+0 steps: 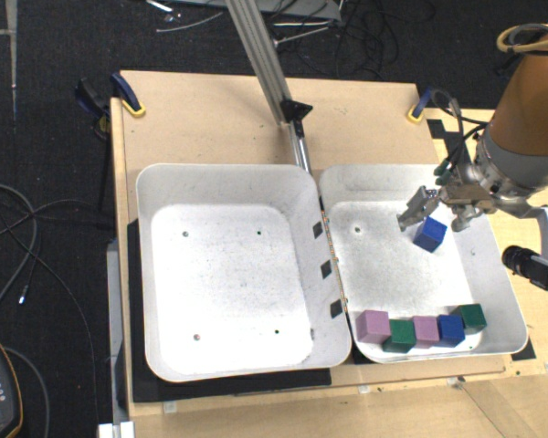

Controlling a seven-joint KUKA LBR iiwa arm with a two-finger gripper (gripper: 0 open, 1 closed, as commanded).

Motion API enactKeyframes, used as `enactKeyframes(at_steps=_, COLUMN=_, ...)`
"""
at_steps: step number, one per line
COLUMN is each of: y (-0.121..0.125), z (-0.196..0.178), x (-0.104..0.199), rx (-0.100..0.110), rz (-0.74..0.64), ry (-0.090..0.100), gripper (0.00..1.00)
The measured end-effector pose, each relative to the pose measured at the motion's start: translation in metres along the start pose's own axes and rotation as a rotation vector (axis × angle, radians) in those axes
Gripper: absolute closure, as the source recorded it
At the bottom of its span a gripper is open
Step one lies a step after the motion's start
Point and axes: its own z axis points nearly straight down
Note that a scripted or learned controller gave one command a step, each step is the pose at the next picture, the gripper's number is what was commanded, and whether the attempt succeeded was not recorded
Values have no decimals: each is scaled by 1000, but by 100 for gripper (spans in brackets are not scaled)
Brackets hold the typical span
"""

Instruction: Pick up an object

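Over the right bin, the end effector hangs with a blue cube at its fingertips — apparently pinched between them and lifted — while five more blocks line the bin's near wall

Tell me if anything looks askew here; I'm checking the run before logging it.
One small blue cube sits tilted between the fingers of the gripper, above the right white bin. The other cubes line the bin's near wall, orderly.
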Motion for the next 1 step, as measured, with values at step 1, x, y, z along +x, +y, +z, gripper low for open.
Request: enactKeyframes(at_steps=1, y=-12, z=184, x=-53, rx=1, rz=4, ry=0, gripper=0)
